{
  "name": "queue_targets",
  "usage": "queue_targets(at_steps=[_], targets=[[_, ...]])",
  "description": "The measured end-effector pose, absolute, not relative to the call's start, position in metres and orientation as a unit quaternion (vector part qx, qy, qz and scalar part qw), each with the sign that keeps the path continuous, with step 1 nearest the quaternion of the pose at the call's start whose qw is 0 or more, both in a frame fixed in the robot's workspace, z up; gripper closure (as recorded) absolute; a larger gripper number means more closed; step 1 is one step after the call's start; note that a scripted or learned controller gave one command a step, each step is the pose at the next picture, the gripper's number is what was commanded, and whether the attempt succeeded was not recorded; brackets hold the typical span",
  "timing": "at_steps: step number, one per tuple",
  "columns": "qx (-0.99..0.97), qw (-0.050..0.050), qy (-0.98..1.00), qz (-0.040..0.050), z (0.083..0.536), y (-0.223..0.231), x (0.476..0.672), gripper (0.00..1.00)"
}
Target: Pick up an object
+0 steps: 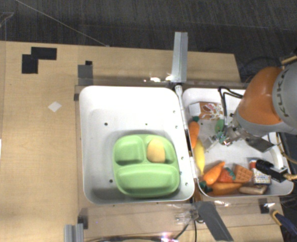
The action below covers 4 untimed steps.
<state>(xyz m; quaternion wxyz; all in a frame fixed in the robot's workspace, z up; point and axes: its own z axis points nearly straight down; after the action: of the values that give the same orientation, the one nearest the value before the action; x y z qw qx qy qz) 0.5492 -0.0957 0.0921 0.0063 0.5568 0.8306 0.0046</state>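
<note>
The arm (269,102) reaches in from the right over the right bin (287,188), gripper (224,137) low among toy food: a banana (199,156), carrots (212,173), a waffle (243,174). In the left bin (93,110) a green tray (145,173) holds a yellow lemon (156,150)

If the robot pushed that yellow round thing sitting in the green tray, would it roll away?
Probably a little. The yellow round thing looks smooth and egg-shaped, so a push would likely make it wobble or roll. It sits in a small compartment of the green tray, whose raised walls should stop it quickly. Its rounded surface might also slip from a pinch.
</note>
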Motion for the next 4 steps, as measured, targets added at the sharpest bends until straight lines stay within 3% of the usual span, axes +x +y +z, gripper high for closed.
queue_targets(at_steps=[1, 2, 3, 4], targets=[[0.514, -0.003, 0.858, -0.0004, 0.091, -0.094, 0.584, 0.00], [0.493, -0.052, 0.868, -0.0252, 0.101, -0.101, 0.620, 0.00], [0.466, 0.001, 0.885, 0.0011, 0.179, -0.116, 0.556, 0.00], [0.511, 0.002, 0.860, 0.0011, 0.142, -0.121, 0.629, 0.00]])
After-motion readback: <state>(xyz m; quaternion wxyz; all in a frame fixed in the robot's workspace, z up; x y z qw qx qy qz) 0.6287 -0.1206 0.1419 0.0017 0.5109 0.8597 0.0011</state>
